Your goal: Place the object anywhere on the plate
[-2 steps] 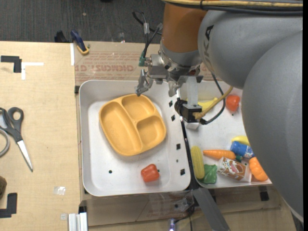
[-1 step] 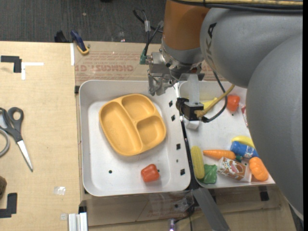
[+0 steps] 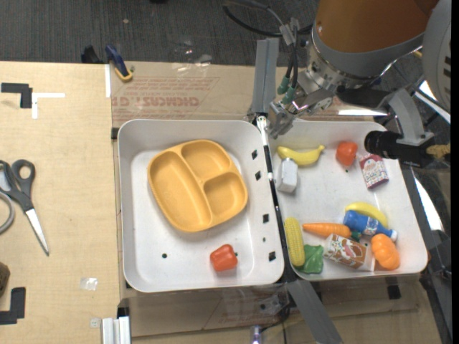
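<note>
Red, a small plastic pepper [image 3: 224, 258] was seen lying on the floor of the left white bin [image 3: 136, 213], near its front edge and apart from the yellow three-compartment plastic plate [image 3: 198, 184] set behind it. In the right white bin [image 3: 412, 213], a yellow corn cob [image 3: 293, 241], a green vegetable [image 3: 313, 259], an orange carrot [image 3: 326, 229] and a small orange fruit [image 3: 384, 251] were gathered at the front. Farther back, a yellow banana [image 3: 302, 154] and a red tomato [image 3: 346, 153] were placed. Above the far rim between the bins, the gripper [image 3: 276, 120] was poised with nothing seen in it; whether it was parted or closed could not be told.
</note>
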`<state>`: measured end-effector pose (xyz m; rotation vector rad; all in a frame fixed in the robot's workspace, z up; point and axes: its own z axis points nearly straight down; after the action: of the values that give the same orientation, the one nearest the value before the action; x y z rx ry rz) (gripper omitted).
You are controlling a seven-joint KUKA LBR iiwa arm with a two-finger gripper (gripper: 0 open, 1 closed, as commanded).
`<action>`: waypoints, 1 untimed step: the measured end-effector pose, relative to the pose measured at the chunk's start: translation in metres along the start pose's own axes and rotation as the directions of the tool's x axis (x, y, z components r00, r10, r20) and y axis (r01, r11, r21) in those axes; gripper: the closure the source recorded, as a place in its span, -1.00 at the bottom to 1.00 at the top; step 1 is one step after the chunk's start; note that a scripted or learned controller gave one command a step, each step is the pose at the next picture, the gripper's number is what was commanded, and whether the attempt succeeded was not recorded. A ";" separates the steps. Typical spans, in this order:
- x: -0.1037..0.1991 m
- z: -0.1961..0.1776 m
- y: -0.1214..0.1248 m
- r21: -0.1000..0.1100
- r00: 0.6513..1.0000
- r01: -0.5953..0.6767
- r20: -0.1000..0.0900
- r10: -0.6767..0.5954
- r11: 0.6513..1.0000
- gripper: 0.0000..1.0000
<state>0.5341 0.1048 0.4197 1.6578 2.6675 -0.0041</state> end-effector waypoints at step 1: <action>0.070 0.051 0.021 0.000 0.956 0.295 -0.001 -0.295 0.956 1.00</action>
<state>0.5217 0.1765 0.3689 1.2425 2.8859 -0.0040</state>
